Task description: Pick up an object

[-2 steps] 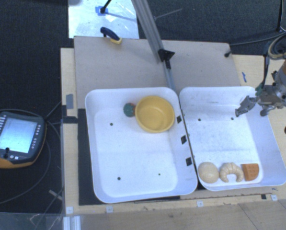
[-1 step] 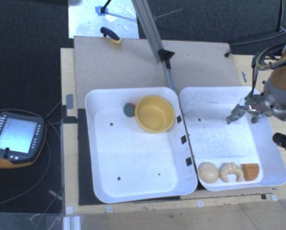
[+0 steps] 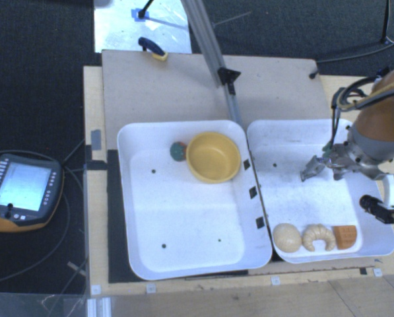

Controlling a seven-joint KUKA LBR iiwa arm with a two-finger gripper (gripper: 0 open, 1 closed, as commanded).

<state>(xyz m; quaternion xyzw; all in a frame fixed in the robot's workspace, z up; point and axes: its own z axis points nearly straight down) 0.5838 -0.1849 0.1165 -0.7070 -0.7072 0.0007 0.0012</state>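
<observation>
The right bin (image 3: 276,144) holds three things along its front edge: a pale round bun (image 3: 287,237), a tan croissant (image 3: 319,237) and an orange-brown block (image 3: 345,236). In the left bin (image 3: 183,243) a yellow bowl (image 3: 213,157) sits at the back right, with a small dark green ball (image 3: 177,151) touching its left side. My gripper (image 3: 323,171) hangs over the middle of the right bin, well behind the three food pieces. It is open and nothing is between its fingers.
A grey pole (image 3: 206,35) slants over the bench behind the bins. Black clips (image 3: 253,192) line the seam between the two bins. A control pendant (image 3: 18,191) lies on the floor at the left. A black cable end (image 3: 376,209) sticks out below the wrist.
</observation>
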